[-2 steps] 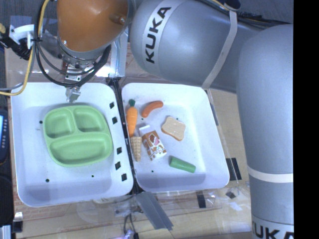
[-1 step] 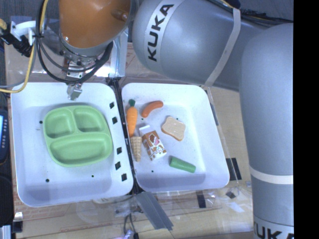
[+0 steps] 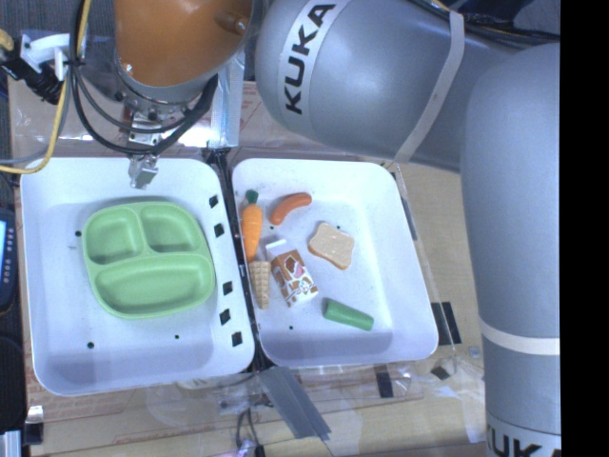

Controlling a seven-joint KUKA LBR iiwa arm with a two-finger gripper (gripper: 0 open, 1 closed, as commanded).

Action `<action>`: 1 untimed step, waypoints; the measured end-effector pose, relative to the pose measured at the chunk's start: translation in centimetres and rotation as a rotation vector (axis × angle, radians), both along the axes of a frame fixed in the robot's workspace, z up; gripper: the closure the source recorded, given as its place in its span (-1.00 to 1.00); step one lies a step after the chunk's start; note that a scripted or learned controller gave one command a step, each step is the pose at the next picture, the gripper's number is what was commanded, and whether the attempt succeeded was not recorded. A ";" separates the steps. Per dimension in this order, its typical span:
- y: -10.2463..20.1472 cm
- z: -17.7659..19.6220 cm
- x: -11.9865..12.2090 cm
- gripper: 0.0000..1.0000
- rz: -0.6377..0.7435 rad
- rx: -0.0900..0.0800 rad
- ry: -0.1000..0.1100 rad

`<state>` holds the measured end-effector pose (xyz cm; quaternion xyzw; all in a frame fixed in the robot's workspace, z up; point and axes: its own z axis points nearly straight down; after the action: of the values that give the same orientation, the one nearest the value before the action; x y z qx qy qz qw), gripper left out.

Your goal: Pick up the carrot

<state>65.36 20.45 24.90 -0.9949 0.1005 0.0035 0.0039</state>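
Carrot pick: jaws over left bin, carrot in right bin.
We list, left to right: green plate (image 3: pixel 147 258); gripper (image 3: pixel 143 171) above it, jaws' opening we cannot tell, nothing held; carrot (image 3: pixel 251 228) against the dividing wall, cone (image 3: pixel 260 285) and carton (image 3: pixel 293 276) close. Risk: the wall blocks a jaw.

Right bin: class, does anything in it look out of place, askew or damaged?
Nothing looks damaged or spilled. The carrot lies pressed against the right bin's left wall, and the ice cream cone lies just below it along the same wall. The small carton lies flat, tilted.
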 end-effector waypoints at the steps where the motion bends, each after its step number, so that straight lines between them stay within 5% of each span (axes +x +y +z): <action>1: 1.3 -3.5 0.1 1.00 0.003 -0.009 0.002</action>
<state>65.49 21.77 21.36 -0.9951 0.0989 0.0042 -0.0005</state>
